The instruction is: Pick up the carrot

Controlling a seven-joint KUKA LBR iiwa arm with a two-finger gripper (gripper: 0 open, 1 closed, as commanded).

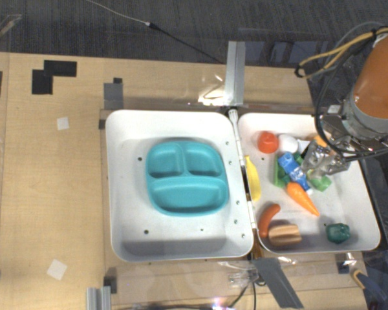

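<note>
Lying in the right-hand bin [368, 234], the carrot [302, 197] rests flat on the floor near the middle of the clutter, its broader end up-left and its taper pointing down-right. A green item [322, 183] sits at or just beside its upper end; whether this is the carrot's own top or a separate toy cannot be determined. A blue block [288, 165] stands just above-left of it, and a brown sausage-shaped piece [268, 216] lies near its lower left.

The gripper [322, 160] is positioned above the carrot's upper end, over the green item, with nothing visibly seated between its fingers. Whether the tool is released or clenched cannot be told at this resolution.

Assessment of handling: the carrot appears to be a moulded play-food piece, judged light, rigid and smooth-skinned, hence somewhat slippery and not fragile. The taper is a concern; a grip near the tip would likely squeeze it out. The recommended hold is across the thicker mid-body, jaws set square to the long axis, with clearance checked against the blue block and green item.
</note>
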